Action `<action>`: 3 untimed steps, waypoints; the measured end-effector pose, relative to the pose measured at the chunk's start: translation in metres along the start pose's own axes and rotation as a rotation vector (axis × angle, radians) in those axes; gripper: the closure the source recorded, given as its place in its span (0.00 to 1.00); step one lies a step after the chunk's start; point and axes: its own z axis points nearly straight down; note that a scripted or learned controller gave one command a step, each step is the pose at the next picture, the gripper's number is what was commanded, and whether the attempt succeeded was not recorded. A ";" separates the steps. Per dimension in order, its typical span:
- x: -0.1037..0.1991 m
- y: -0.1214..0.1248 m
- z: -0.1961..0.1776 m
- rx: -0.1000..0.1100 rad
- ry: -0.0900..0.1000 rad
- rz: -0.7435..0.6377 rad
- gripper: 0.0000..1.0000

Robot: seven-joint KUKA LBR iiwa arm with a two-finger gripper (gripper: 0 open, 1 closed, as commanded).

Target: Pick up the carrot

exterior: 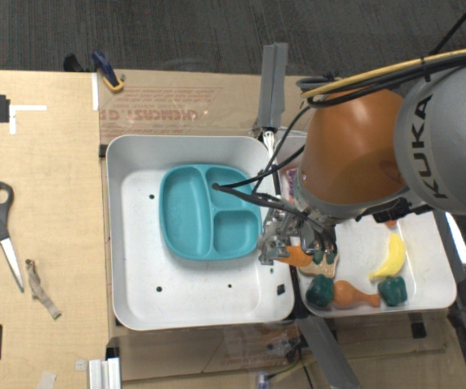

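My gripper hangs over the wall between the two bins, at the lower right corner of the left bin. Between its fingers sits a small bright orange piece, the carrot, with its tapered end pointing right. The fingers are shut on it. The orange band of the arm hides the upper part of the gripper and much of the right bin.
A teal divided plate lies in the left bin, just left of the gripper. In the right bin lie a banana, a brownish-orange piece and two green pieces. Scissors lie on the bench at far left.
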 end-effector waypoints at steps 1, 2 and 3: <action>-0.001 0.000 -0.009 0.000 -0.002 -0.001 1.00; -0.003 0.001 -0.018 -0.001 -0.004 -0.003 1.00; 0.001 0.001 0.020 0.000 0.008 -0.378 1.00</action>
